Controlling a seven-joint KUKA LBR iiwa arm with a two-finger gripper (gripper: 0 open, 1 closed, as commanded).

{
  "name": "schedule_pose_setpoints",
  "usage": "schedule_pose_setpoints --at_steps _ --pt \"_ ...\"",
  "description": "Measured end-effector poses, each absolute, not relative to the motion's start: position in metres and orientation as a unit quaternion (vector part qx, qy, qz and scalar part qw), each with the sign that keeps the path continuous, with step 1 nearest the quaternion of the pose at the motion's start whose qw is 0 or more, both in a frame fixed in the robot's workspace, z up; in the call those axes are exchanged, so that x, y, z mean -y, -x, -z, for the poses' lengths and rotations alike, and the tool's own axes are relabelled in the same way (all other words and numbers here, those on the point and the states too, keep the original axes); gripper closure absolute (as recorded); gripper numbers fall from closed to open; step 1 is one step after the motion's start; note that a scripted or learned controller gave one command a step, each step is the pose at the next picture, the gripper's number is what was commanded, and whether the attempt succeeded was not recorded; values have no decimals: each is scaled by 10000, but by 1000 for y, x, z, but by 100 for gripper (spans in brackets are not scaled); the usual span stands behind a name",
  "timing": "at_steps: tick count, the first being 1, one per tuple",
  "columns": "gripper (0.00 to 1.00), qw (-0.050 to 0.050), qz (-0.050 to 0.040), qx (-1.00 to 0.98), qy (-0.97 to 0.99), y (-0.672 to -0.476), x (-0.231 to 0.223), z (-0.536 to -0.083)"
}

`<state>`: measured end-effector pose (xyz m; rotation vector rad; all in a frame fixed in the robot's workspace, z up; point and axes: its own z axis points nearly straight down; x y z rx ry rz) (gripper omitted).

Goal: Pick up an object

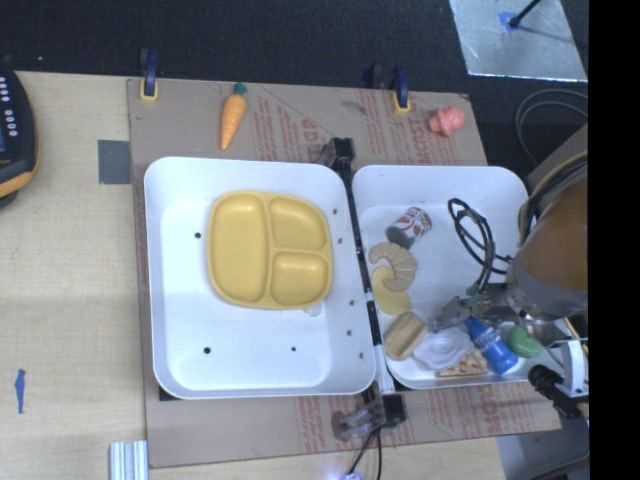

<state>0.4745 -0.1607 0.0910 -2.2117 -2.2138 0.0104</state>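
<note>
The right bin (500, 183) holds several small items. A striped little can (409, 225) lies near its top left, with a tan croissant (393, 264) below it. A beige bread piece (404, 334), a white crumpled item (441, 349), a blue bottle (490, 345), a green piece (522, 343) and a pizza slice (461, 369) crowd the bin's near edge. My gripper (466, 311) hangs low over the bin's lower right, just above the blue bottle and the white item. The grey arm (555, 253) covers the bin's right side.
The left bin (180, 348) carries a yellow divided plate (270, 249). A black cable loop (472, 230) lies in the right bin near the arm. A toy carrot (232, 118) and a pink item (447, 120) rest on the cardboard behind the bins.
</note>
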Motion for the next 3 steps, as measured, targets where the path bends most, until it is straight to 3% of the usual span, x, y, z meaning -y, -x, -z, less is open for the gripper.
schedule_pose_setpoints --at_steps 1,2,3 --pt "100 6 -11 7090 7052 -481 162 -102" --pt "100 -8 6 7093 7049 -498 140 -164" --pt "100 -14 14 7102 7040 -532 99 -222"
